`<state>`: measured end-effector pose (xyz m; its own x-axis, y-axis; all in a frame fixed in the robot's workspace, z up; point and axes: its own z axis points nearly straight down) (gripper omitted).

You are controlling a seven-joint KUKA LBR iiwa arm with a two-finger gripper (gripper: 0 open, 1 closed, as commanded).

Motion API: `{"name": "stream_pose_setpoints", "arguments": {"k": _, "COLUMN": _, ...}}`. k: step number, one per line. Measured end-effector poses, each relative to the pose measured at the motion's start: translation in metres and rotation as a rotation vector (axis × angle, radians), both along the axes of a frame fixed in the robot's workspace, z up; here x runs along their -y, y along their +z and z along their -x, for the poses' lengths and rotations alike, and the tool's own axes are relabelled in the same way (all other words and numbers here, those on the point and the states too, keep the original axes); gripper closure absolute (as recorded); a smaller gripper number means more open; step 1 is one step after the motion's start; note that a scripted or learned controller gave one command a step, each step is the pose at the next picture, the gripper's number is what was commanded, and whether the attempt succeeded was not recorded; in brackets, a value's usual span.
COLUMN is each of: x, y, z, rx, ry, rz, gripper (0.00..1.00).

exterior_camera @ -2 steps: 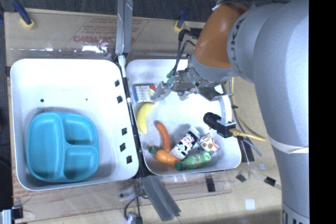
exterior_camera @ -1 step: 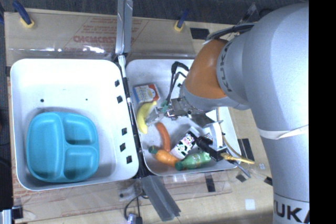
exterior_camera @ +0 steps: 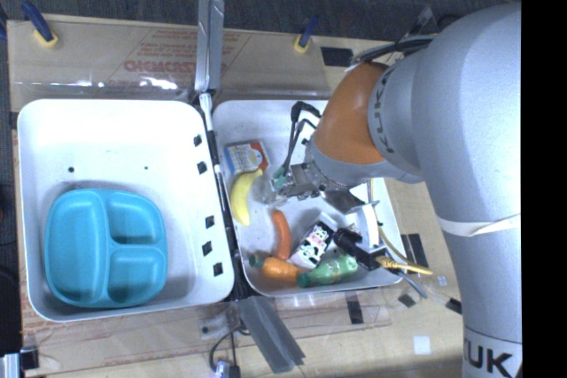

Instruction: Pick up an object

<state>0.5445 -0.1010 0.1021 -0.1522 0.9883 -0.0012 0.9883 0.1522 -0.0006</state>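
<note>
My gripper [exterior_camera: 282, 182] hangs low in the right bin [exterior_camera: 266, 112], just right of a yellow banana [exterior_camera: 240, 197] and above an orange sausage-shaped piece [exterior_camera: 282, 231]. A small blue and orange carton [exterior_camera: 245, 158] lies to its upper left. Along the bin's near edge lie an orange carrot-like piece [exterior_camera: 278, 270], a green bottle [exterior_camera: 333, 270] and a black-and-white patterned item [exterior_camera: 311, 249]. The grey arm and its orange band hide the right part of the bin. Nothing can be made out in the gripper's grasp.
The left bin [exterior_camera: 106, 124] holds a light blue divided plate [exterior_camera: 105, 248] in its near half. A grey divider [exterior_camera: 209, 40] runs between the bins. The bulky arm takes up the right side of the view.
</note>
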Motion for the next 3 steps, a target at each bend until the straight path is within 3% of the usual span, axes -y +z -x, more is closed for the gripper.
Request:
{"name": "stream_pose_setpoints", "arguments": {"k": 1, "x": -0.0001, "y": 0.0, "z": 0.0, "rx": 0.0, "ry": 0.001, "rz": 0.0, "gripper": 0.0}}
{"name": "stream_pose_setpoints", "arguments": {"k": 2, "x": -0.0001, "y": 0.0, "z": 0.0, "rx": 0.0, "ry": 0.001, "rz": 0.0, "gripper": 0.0}}
{"name": "stream_pose_setpoints", "arguments": {"k": 3, "x": -0.0005, "y": 0.0094, "z": -0.0001, "rx": -0.001, "ry": 0.005, "rz": 0.0, "gripper": 1.0}}
